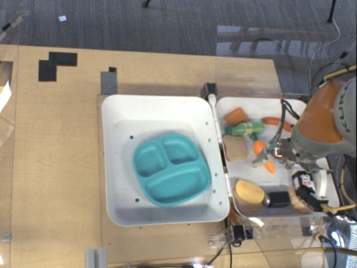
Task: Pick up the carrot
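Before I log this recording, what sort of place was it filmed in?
Probably a robotics lab bench, not a kitchen. Two white bins sit on a wooden bench over grey carpet, the left holding a teal divided plate, the right holding toy food, including the carrot.

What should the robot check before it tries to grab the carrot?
1. Carrot lies in the right bin: ok.
2. Gripper is right over the carrot: ok.
3. Carrot is between the fingers: cannot tell, they blur together.
4. Room around the carrot: not ok, the bread slice and green bottle lie close by.
5. Teal plate sits out of the way in the left bin: ok.
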`<state>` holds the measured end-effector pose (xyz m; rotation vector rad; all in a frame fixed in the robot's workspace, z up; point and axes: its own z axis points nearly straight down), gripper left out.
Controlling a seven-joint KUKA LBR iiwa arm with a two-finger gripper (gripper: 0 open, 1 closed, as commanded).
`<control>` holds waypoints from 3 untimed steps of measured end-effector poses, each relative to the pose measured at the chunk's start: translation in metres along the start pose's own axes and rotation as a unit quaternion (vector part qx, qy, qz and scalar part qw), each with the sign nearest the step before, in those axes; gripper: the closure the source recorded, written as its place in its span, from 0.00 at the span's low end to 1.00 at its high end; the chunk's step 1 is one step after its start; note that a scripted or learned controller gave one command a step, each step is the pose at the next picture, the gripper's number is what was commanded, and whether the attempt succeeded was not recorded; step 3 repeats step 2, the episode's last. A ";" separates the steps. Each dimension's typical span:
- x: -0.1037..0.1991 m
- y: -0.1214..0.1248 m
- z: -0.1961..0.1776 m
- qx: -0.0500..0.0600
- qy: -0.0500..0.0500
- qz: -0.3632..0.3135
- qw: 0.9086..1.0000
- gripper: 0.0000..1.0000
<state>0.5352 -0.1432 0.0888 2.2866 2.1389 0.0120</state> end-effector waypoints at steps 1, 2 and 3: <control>0.003 0.004 -0.012 -0.005 0.000 -0.003 1.000 1.00; 0.120 -0.008 -0.125 -0.002 0.005 0.028 1.000 1.00; 0.120 -0.008 -0.125 -0.002 0.005 0.028 1.000 1.00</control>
